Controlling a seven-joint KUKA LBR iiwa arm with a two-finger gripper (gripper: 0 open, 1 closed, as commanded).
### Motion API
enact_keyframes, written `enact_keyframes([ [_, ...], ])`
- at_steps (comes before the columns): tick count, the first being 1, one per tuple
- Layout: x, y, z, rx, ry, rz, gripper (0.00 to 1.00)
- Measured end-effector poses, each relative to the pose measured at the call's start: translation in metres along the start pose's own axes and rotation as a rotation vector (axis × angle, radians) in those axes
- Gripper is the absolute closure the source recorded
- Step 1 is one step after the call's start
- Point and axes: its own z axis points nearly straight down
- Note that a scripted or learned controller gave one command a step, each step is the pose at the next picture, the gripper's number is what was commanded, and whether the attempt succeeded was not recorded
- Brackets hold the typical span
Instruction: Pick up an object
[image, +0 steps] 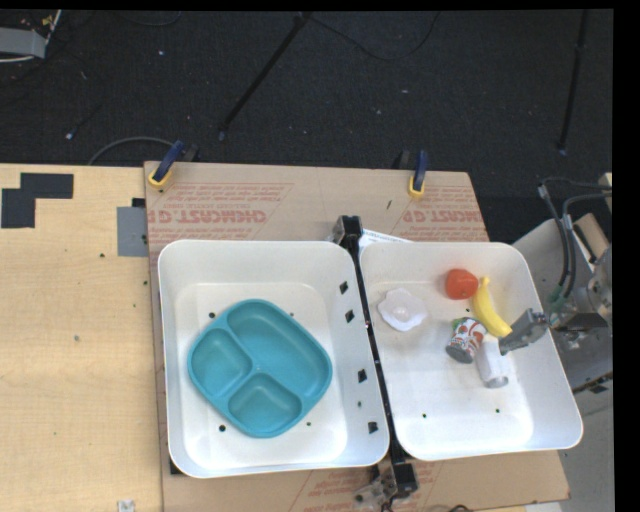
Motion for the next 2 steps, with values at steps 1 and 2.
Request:
enact_keyframes([
  [1,0.0,0.001,-0.001,-0.003,-0.001,0.0,0.0],
  [2,-0.005,0.001,0.06,0.002,0.001,0.0,0.0],
])
